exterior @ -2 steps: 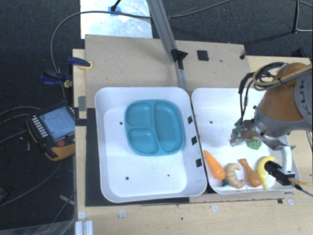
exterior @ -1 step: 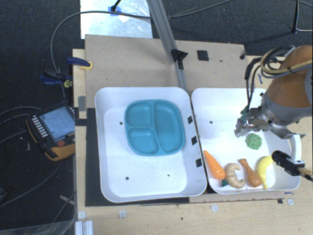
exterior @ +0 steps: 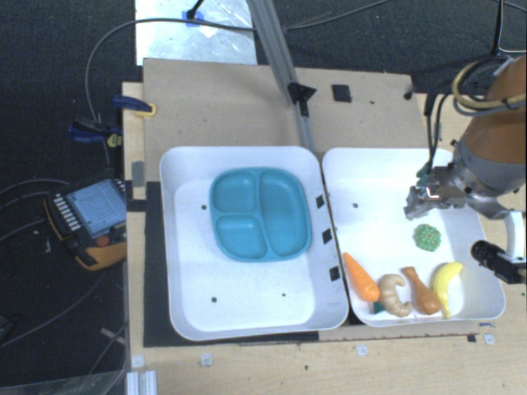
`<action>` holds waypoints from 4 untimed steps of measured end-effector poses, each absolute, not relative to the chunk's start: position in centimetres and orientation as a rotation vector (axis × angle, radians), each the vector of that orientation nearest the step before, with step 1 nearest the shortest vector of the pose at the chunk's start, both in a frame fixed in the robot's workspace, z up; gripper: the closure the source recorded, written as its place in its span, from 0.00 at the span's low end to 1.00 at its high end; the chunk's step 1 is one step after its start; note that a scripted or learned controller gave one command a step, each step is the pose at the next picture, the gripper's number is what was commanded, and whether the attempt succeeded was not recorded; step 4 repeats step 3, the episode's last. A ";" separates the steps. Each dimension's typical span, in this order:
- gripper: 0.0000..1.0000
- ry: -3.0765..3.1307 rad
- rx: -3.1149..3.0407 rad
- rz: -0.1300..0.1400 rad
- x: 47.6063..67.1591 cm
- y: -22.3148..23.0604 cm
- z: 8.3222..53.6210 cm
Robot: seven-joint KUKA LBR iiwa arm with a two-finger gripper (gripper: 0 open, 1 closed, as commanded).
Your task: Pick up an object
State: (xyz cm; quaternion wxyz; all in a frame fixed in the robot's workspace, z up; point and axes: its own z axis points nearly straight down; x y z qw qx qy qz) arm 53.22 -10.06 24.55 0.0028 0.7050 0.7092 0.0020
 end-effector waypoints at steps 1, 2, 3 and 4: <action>1.00 2.232 2.211 0.003 53.1 -4.5 23.3; 1.00 2.232 2.212 0.002 52.3 0.6 22.1; 1.00 2.233 2.211 0.002 51.5 6.3 21.4; 1.00 2.233 2.211 0.002 51.5 6.3 21.4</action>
